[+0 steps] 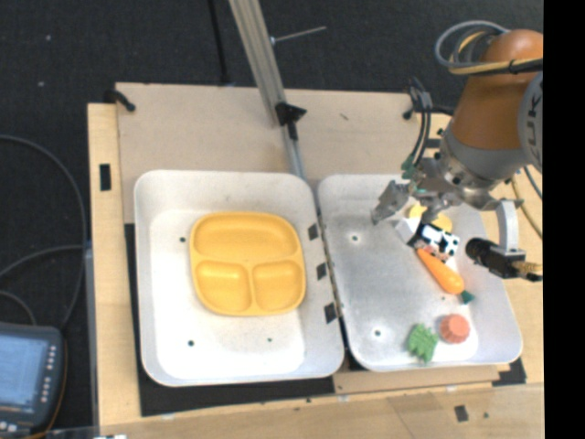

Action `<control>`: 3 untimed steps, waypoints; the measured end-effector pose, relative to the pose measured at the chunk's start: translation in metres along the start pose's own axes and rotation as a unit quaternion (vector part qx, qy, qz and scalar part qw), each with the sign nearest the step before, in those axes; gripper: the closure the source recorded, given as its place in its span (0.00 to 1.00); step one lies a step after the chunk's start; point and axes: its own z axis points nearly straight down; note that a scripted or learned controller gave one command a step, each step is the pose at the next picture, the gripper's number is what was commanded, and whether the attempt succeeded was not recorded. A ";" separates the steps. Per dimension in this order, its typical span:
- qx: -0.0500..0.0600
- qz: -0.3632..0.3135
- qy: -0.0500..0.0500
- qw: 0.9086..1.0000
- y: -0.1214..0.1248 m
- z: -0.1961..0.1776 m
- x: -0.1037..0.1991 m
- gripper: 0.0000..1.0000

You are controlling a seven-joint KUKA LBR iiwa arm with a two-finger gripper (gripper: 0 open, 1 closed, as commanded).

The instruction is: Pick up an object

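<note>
in the right bin (384,337), nearest the front, sit a green toy (421,341) and a red ball (454,328). behind them lies an orange carrot (440,272), then a black and white cow toy (439,240). the gripper (409,210) hangs open just above the cow, holding nothing. the arm (489,108) bends down from the right. a yellow tray (247,262) rests in the left bin (164,199).

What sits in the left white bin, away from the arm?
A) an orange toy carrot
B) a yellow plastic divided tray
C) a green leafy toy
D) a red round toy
B: the yellow plastic divided tray lies in the left white bin; the orange toy carrot lies in the right white bin.
</note>
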 end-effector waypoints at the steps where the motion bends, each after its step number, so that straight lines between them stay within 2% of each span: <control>1: 0.000 0.001 0.000 1.000 0.000 0.000 0.000 0.00; 2: 0.003 0.002 -0.001 1.000 -0.001 0.062 -0.007 0.00; 3: 0.003 0.003 0.000 1.000 -0.001 0.123 -0.001 0.00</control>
